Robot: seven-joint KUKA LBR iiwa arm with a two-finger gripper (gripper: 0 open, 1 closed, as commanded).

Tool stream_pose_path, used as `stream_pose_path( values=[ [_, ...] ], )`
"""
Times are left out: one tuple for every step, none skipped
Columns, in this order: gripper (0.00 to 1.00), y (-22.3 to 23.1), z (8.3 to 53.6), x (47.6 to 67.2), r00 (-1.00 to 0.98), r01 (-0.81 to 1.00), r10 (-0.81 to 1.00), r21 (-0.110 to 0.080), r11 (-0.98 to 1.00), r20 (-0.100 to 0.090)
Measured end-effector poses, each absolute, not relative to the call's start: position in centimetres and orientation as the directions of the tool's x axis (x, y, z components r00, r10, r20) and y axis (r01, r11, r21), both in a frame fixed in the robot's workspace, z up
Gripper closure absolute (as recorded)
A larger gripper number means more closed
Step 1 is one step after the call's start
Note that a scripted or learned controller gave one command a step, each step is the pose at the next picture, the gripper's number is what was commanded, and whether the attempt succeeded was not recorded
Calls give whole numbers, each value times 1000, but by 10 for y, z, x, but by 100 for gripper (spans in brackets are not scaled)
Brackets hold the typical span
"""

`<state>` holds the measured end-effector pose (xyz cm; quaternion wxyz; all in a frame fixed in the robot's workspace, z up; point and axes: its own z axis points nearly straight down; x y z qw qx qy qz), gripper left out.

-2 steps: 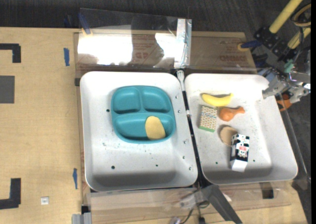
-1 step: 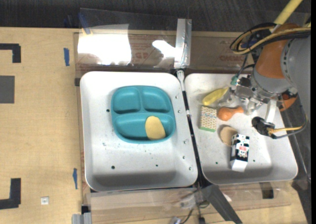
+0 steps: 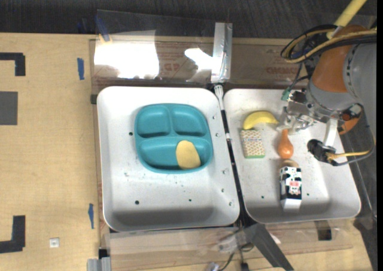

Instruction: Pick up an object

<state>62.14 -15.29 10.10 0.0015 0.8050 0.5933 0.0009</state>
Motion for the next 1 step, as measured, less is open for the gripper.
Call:
stream_pose_path(
  values=[
    [100,-87,188,616,313,950,950,6,-313,3]
  ],
)
